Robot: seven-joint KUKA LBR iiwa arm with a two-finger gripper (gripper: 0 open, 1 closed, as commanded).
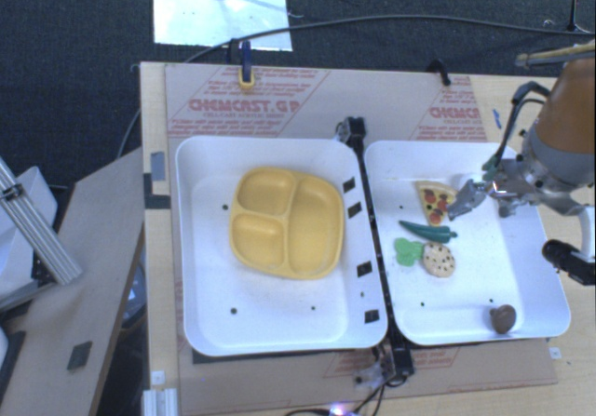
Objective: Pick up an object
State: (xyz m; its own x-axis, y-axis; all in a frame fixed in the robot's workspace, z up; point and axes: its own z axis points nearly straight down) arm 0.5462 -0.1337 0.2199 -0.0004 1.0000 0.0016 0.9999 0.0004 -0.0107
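The right bin point(549, 298) holds several toy foods. A pizza slice point(434, 202) lies near its middle, with a dark green pepper point(427, 231) just below it. Further down are a green leafy piece point(407, 251) and a spotted cookie point(438, 260). A brown lump point(503, 317) rests near the front right corner. My gripper point(484, 203) hangs over the right bin, just right of the pizza slice. It is open, with nothing between its fingers. The grey arm with its orange band comes in from the right edge.
The left bin point(200, 312) holds a yellow divided plate point(287, 221). A ridge with black clips point(365, 228) separates the two bins. A black part point(568, 261) sticks in over the right bin's right rim. Cables run across the dark floor behind the bench.
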